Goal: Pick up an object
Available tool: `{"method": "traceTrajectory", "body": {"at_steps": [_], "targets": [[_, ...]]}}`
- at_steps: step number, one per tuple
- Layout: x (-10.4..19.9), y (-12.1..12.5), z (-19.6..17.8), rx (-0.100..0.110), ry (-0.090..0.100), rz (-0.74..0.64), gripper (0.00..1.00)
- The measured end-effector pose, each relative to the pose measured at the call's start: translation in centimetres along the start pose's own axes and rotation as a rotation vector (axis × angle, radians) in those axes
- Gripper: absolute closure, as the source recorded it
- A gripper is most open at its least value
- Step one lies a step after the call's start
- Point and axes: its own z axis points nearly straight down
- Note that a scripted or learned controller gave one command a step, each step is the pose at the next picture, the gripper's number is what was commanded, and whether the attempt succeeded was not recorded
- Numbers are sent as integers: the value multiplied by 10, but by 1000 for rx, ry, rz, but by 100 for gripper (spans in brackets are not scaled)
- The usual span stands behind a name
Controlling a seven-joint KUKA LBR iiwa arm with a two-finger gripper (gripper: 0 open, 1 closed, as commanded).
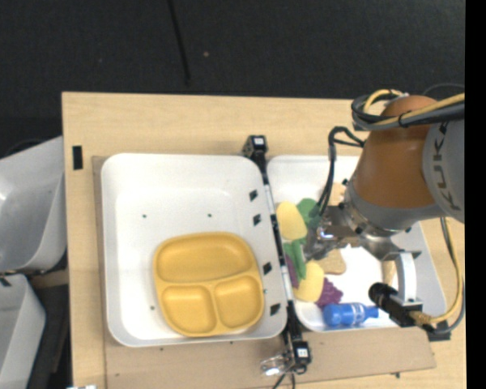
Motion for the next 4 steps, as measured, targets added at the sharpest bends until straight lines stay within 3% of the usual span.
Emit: {"method": "traceTrajectory", "body": {"at_steps": [1,2,3,4], "targets": [[-14,2,-95,-23,1,-10,100],[116,0,-86,-14,5,-24,100],[116,-1,-207,-26,6,-14,100],[43,-1,-89,-2,-1,-2,100]]}}
